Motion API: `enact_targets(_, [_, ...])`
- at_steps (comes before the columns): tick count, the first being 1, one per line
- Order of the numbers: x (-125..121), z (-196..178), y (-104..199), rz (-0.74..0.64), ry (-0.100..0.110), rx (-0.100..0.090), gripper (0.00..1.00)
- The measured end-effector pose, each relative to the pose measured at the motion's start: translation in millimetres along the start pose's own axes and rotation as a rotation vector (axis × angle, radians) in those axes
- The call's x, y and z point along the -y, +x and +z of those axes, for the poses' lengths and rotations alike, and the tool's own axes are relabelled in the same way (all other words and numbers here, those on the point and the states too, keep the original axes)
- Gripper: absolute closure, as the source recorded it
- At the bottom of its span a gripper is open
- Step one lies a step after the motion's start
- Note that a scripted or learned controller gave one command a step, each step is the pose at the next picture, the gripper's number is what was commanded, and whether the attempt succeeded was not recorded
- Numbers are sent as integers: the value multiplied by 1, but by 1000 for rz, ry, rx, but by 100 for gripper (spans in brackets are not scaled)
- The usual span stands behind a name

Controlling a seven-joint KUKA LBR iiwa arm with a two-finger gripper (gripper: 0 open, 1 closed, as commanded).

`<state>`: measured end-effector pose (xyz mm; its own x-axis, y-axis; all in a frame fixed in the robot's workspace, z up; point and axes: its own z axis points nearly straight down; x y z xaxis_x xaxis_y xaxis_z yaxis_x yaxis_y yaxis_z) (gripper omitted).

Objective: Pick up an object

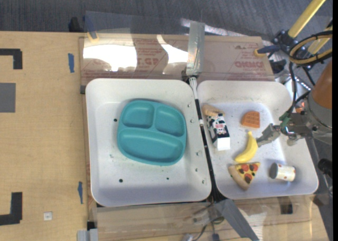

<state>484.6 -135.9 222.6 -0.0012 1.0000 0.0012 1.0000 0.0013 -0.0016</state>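
Note:
The right bin (pixel 274 93) holds several toy foods. A yellow banana (pixel 247 149) lies near its middle, with an orange waffle (pixel 251 119) behind it. A pizza slice (pixel 243 174) and a white cylinder (pixel 282 172) lie at the front. A black-and-white carton (pixel 219 129) and a tan bread piece (pixel 211 112) sit by the left wall. My gripper (pixel 275 135) hangs over the right part of this bin, just right of the banana and above the white cylinder. It holds nothing that I can see.
The left bin (pixel 100 145) carries a teal divided plate (pixel 152 132). A clear panel and cardboard (pixel 158 58) stand behind both bins. Cables and a yellow bar (pixel 311 8) cross the upper right, beside the arm.

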Motion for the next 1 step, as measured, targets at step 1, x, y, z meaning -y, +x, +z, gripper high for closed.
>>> enact_targets(1, [-99, 90, 38, 52, -4, 0, 0])
